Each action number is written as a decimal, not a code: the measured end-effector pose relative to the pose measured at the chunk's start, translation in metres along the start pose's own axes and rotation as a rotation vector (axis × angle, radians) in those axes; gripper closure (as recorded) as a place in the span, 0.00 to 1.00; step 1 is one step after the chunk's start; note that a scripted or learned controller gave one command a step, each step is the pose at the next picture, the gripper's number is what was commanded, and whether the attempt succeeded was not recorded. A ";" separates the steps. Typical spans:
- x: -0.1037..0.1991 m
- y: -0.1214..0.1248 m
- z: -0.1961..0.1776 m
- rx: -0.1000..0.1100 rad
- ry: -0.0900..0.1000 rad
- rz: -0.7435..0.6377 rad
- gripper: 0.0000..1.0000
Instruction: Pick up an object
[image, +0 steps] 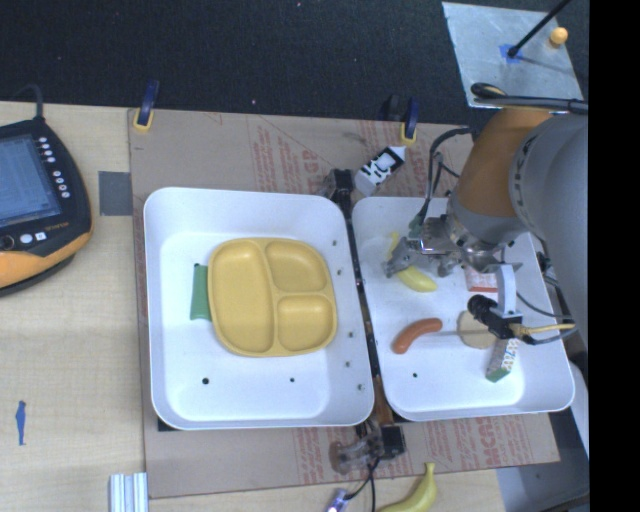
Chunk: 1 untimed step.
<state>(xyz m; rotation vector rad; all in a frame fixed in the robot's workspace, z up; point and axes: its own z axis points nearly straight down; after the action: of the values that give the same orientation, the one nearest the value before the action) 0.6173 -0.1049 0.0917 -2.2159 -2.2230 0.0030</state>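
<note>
- Bench (70, 330): pale wood. A brown cardboard sheet (250, 150) covers its middle and bears both bins.
- Arm (545, 200): grey, with an orange band (495, 160). It enters from 3 o'clock and stands over the 1 o'clock part of the right bin.
- Left bin (175, 390): white and shallow, touching the right bin along its 3 o'clock wall.
- Right bin (450, 400): white and shallow.
- Yellow divided plate (270, 295): three compartments, at the centre of the left bin. It overlaps a flat green item (200, 292) that shows at the plate's 9 o'clock edge.
- Teach pendant (30, 200): on the bench at 9 o'clock of the left bin, well apart from it.
- Gripper (402, 265): low in the right bin, toward that bin's 10 o'clock. Whether it is spread or pressed together cannot be told, and no item is seen gripped.
- Banana (418, 490): outside the bins, at 6 o'clock of the right bin.
- Orange-red sausage (416, 335): lies at the centre of the right bin.
- Tan piece (475, 330): just beside the sausage, at its 3 o'clock.
- Yellow fruit piece (420, 282): in the right bin at 12 o'clock of the sausage, just beside the gripper at its 4 o'clock. Contact cannot be told.
- Small green-and-grey item (499, 365): at 5 o'clock in the right bin.
</note>
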 end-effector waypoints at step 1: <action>-0.001 0.000 -0.010 0.003 0.001 -0.002 1.00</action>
<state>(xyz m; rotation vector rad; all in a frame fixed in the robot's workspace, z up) 0.6172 -0.1055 0.1018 -2.2116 -2.2242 0.0051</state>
